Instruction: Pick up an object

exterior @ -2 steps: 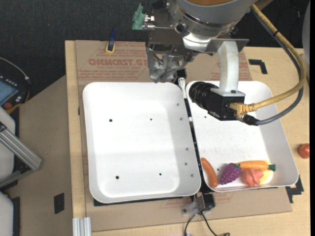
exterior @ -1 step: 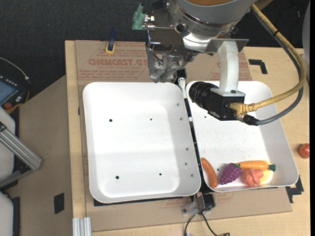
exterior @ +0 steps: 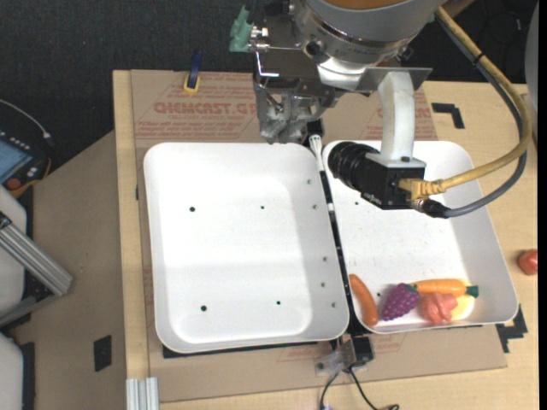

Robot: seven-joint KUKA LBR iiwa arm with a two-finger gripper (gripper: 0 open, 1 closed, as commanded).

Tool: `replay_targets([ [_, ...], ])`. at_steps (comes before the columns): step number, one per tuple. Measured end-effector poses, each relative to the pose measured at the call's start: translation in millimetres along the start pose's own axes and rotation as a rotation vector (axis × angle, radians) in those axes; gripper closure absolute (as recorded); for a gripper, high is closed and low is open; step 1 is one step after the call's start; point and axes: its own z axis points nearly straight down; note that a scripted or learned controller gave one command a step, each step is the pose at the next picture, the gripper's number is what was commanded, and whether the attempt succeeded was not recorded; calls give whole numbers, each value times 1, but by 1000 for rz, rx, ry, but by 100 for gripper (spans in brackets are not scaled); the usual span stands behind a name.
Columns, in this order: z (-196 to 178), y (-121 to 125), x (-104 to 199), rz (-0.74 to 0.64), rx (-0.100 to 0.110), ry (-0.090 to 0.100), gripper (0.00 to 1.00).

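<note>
Plastic toy food, grapes [exterior: 399, 301] and a carrot [exterior: 441, 287], lies well below and right of the gripper [exterior: 286, 126]; its grip I cannot tell. Best descend squarely over one piece.

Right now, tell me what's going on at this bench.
A grey and orange robot arm hangs over the far edge of two white bins, its gripper just beyond the back rim of the left bin. Nothing is visibly held. The toys to pick from sit in the near end of the right bin: a hot dog, purple grapes, a carrot and a pink piece.
</note>
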Motion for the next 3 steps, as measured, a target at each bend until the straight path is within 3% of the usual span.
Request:
replay_targets([
  [3,0,0,0,0,0,0,100],
])
